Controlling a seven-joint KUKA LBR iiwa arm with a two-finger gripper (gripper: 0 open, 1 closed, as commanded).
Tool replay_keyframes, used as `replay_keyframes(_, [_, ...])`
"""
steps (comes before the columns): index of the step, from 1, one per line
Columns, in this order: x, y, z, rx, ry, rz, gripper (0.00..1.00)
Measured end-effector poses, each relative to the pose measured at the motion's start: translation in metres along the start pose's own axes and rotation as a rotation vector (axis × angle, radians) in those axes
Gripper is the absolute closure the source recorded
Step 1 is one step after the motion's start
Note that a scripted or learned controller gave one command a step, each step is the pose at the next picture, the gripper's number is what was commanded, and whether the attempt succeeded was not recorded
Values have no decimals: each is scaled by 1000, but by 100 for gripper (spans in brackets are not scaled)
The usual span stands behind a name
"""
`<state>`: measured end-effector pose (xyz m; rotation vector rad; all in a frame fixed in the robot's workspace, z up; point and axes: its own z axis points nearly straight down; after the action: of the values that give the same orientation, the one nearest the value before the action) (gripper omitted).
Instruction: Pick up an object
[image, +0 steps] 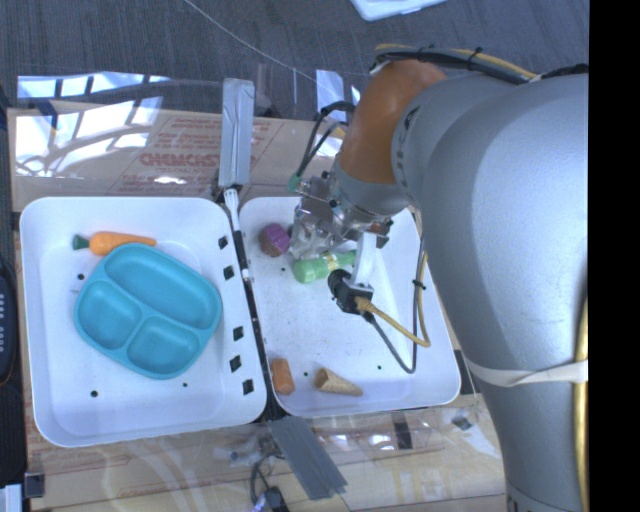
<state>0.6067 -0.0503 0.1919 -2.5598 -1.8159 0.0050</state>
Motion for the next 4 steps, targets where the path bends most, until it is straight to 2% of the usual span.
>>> replay_keyframes(1, [35,-28,3,8,-2,70,100])
replay_keyframes(2, [54,-70,4,9,-4,377,100])
replay_keyframes(3, [41,-100,-8,7,-3,124,100])
replay_keyframes(4, [57,-159,4,7,-5,239,100])
